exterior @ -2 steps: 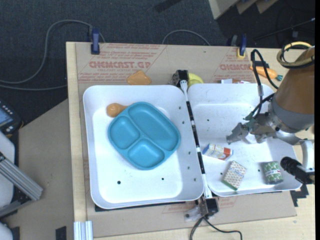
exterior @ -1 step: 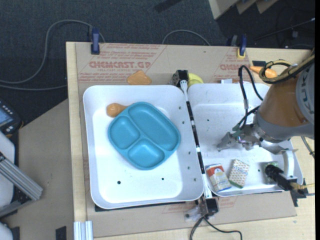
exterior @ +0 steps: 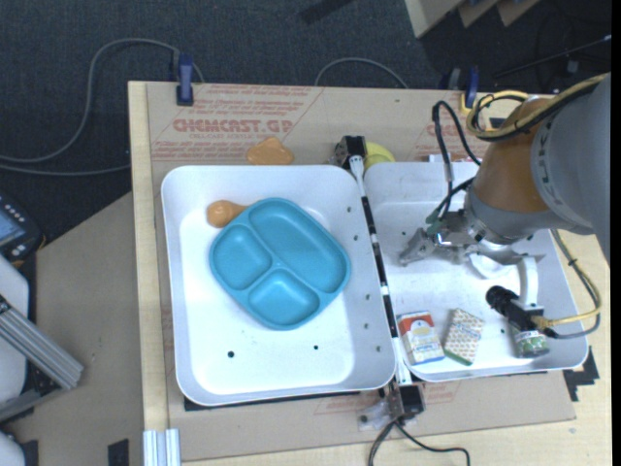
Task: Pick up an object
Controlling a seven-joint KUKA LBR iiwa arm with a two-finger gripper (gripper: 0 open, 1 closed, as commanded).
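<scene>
My gripper [exterior: 419, 245] hangs low over the left part of the right bin [exterior: 408, 192], pointing toward the divider. It is open, with only bare bin floor between its fingers. Near the front of the same bin lie a small red and white carton [exterior: 419, 338] and a patterned packet [exterior: 463, 336], both well clear of the gripper. A blue divided plate [exterior: 278, 260] lies in the left bin [exterior: 291, 367]. An orange object [exterior: 223, 212] peeks out from under the plate's far left edge.
On the bench behind the bins lie an orange piece [exterior: 269, 151] and a yellow object [exterior: 375, 153] beside a black clip. The metal divider [exterior: 374, 260] runs between the two bins. The arm covers the right side of the right bin.
</scene>
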